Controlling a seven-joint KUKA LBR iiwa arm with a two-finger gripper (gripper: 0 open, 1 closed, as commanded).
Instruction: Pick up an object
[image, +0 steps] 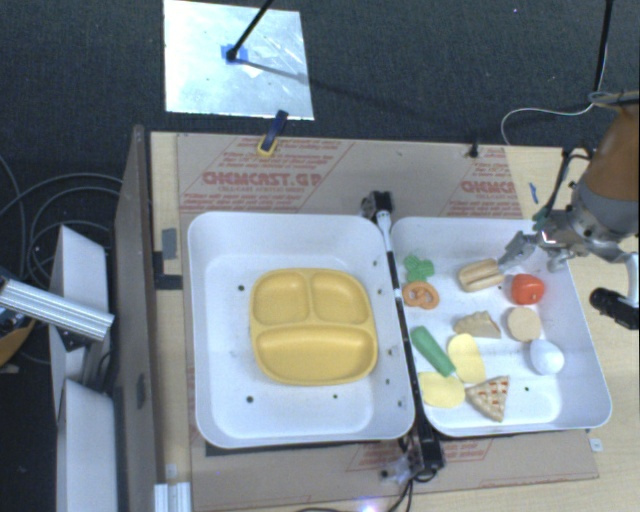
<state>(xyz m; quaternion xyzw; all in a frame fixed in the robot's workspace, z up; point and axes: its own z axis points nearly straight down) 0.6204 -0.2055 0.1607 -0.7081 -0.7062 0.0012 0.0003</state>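
Note:
My gripper (533, 256) hangs over the far right part of the right bin (580, 400), open, with nothing between its fingers. It is just above and between a tan bread roll (480, 274) and a red tomato (527, 289). Further toy food lies in that bin: a green leafy piece (418, 267), an orange ring (421, 294), a tan chunk (477, 324), a round biscuit (522, 323), a white egg (545, 356), a green cucumber (432, 350), yellow slices (464, 356) and a pizza wedge (490, 396).
The left bin (215, 300) holds a yellow divided plate (312, 325). A black clip (380, 205) sits where the two bins meet at the back. Cardboard (300, 175) lies under the bins, and cables (50, 210) run at the left.

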